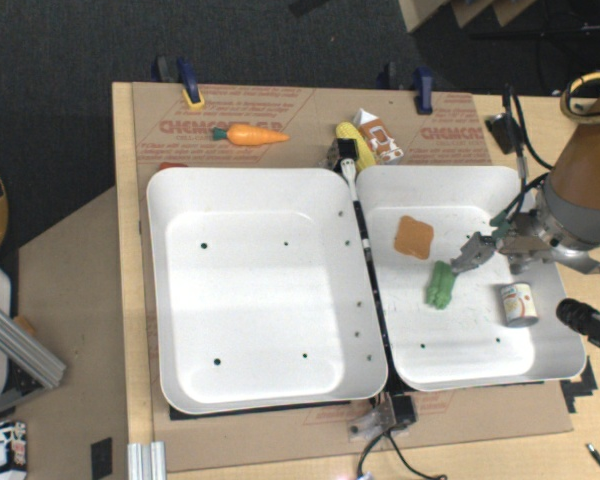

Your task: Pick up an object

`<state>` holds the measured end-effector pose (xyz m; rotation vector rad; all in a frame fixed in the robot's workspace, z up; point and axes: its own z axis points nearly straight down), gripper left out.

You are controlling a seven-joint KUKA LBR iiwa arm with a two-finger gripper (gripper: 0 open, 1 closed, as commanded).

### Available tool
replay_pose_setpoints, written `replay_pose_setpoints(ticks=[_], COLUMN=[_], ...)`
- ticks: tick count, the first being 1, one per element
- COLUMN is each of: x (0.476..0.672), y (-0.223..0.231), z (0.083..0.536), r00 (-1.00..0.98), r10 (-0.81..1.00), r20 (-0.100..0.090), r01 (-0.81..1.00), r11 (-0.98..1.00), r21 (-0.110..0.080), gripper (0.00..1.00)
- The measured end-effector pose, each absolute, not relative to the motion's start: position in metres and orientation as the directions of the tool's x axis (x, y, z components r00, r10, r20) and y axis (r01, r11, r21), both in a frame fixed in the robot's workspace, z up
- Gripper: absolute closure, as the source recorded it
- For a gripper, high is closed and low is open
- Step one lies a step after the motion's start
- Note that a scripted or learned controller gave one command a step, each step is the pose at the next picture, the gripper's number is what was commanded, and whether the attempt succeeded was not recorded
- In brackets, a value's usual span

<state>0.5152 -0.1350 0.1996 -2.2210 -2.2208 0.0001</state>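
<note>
In the right bin (480,183) lie an orange-brown square piece (414,237), a green toy (440,286) and a small white can (518,304). My gripper (472,253) hangs over this bin, just up and right of the green toy and right of the orange-brown piece. Its dark fingers point left and down, and nothing shows between them. The arm's orange band (587,173) is at the right edge.
The left bin (170,198) sits beside the right one. Behind the bins on the cardboard lie a toy carrot (252,136), a yellow banana-like item (351,140) and a small orange-and-white box (381,141). Blue clamps (190,83) (423,88) hold the board's far edge.
</note>
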Motion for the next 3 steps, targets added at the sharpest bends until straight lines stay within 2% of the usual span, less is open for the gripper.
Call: replay_pose_setpoints(ticks=[1, 2, 3], x=[0.553, 0.609, 0.641], y=[-0.155, -0.124, -0.092], z=[0.097, 0.085, 0.085], r00=[0.0, -0.005, -0.004], r10=[1.0, 1.0, 1.0], r20=[0.002, -0.001, -0.001], r01=[1.0, 1.0, 1.0], r11=[0.0, 0.005, 0.004], r21=[-0.01, 0.005, 0.005], gripper=[0.0, 0.0, 0.0])
